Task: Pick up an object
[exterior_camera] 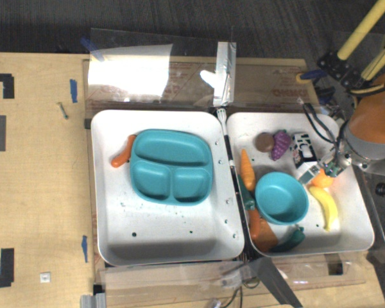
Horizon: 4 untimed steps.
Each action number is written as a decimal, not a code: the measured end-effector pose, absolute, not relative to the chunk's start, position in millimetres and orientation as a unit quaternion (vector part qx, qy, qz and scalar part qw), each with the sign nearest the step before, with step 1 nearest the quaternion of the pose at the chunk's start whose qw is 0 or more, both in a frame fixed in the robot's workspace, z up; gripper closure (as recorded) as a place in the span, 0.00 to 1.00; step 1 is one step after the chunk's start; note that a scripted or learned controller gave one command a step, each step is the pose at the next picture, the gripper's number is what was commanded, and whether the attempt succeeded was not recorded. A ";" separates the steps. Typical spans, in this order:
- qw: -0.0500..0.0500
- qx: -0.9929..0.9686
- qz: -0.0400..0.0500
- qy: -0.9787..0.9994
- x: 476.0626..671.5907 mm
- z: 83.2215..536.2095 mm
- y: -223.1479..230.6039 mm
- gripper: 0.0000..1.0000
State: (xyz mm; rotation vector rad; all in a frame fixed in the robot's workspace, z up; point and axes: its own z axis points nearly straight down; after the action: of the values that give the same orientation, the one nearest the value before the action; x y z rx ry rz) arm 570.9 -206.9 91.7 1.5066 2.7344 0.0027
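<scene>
My gripper [317, 171] hangs low over the right bin [362, 233], near its right side. It sits just above a small orange fruit [321, 181] and the top end of a yellow banana [327, 208]. Nothing visibly hangs from it. Left of it stands a teal bowl [281, 198]. A black-and-white toy [301, 147] lies just up-left of the gripper, next to purple grapes [280, 144] and a brown round piece [264, 142]. An orange carrot [246, 169] lies along the bin's left wall.
The left bin [109, 230] holds a teal divided plate [171, 165] with an orange sausage-shaped toy [122, 151] at its left edge. In the right bin's front, an orange-brown item [262, 231] and a dark green item [292, 237] lie below the bowl. Cables run by the arm [370, 124].
</scene>
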 end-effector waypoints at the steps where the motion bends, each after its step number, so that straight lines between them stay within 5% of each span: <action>1: 0.007 0.483 0.002 0.876 570.2 99.8 -204.7 1.00; 2: -0.007 0.507 -0.003 0.862 585.0 111.3 -165.1 1.00; 3: 0.002 0.532 0.002 0.847 606.0 142.2 -109.1 1.00; 4: 0.006 0.450 0.001 0.893 663.9 230.0 -112.7 1.00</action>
State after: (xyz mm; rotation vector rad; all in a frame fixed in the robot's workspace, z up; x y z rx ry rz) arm 663.9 -112.7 230.0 1.4087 2.7954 0.0044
